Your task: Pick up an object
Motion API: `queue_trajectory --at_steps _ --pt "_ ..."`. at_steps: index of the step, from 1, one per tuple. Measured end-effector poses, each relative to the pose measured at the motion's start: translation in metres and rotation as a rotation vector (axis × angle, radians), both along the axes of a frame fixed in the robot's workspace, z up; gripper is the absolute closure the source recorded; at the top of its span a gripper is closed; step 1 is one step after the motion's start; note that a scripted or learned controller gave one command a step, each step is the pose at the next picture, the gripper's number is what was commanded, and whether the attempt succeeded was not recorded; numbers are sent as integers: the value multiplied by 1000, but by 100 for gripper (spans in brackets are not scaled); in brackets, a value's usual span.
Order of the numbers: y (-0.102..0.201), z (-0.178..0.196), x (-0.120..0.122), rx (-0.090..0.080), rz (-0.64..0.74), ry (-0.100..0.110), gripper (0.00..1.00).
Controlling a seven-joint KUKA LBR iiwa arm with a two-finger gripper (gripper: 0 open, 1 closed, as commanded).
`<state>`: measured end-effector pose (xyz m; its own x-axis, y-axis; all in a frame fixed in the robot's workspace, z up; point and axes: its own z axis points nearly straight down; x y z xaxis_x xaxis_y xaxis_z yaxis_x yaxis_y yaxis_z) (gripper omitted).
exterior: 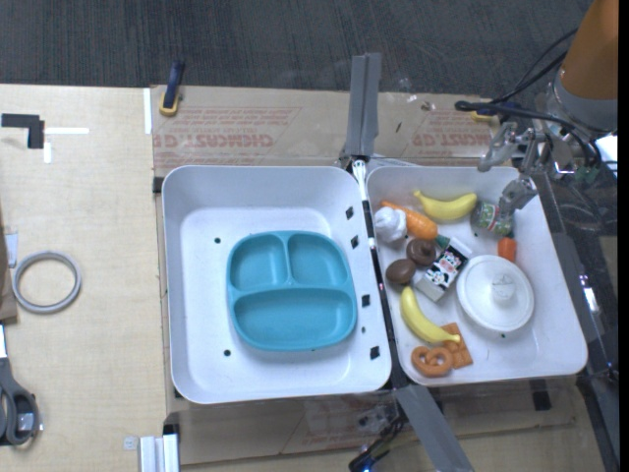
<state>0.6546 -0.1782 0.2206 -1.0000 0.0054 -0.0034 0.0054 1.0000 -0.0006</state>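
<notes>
Scissors, tape roll on wooden bench; dark carpet behind.

bright even overhead light, soft shadows, sharp

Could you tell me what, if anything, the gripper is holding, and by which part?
Cannot be told: the two-finger gripper sits at a small green object, their contact unclear.
</notes>
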Motion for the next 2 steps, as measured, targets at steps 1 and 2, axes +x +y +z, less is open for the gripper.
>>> queue_trajectory --at_steps 1,2 --pt "36 -102 -3 -5 -63 -20 0" --pt "75 -112 -86 -3 -189 -31 0"
